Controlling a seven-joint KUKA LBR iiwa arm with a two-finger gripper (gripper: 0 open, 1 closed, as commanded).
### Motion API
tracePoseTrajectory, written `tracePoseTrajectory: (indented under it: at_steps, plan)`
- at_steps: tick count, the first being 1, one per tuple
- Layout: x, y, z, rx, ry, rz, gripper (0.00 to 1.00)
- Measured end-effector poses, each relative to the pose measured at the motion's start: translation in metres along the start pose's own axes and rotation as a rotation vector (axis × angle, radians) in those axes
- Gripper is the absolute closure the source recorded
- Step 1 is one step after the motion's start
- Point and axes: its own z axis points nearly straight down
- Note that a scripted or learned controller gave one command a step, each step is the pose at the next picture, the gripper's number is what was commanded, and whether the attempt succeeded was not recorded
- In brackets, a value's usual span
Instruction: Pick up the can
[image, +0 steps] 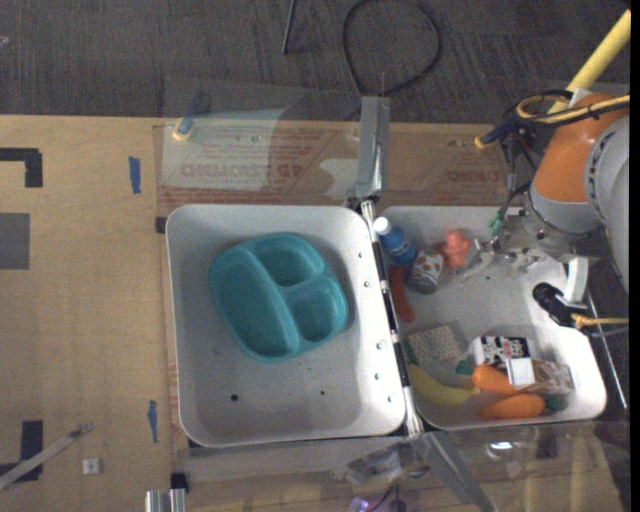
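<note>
The can (427, 270) is small, with a pale and dark label, and rests in the right bin (590, 385) near its far left corner. It sits between a blue bottle (395, 243) and a pink object (457, 247). My gripper (497, 250) hangs over the far part of the right bin, to the right of the can and apart from it, with the pink object between them. Nothing shows in its grasp.
The right bin also holds a red object (401, 296), a speckled pad (435, 345), a banana (440, 390), two carrots (513, 405) and a black-and-white carton (503, 350). A teal divided plate (280, 295) lies in the left bin (290, 410).
</note>
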Motion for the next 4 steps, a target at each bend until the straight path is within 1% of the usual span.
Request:
tracePoseTrajectory:
  at_steps: [1, 2, 3, 4]
  plan:
    - [0.079, 0.017, -0.002, -0.046, 0.002, 0.372, 0.0]
    - [0.082, 0.019, -0.014, -0.05, 0.001, 0.366, 1.0]
    - [0.083, 0.023, -0.036, -0.049, -0.005, 0.104, 1.0]
    - [0.111, 0.02, -0.101, -0.048, 0.0, 0.302, 1.0]
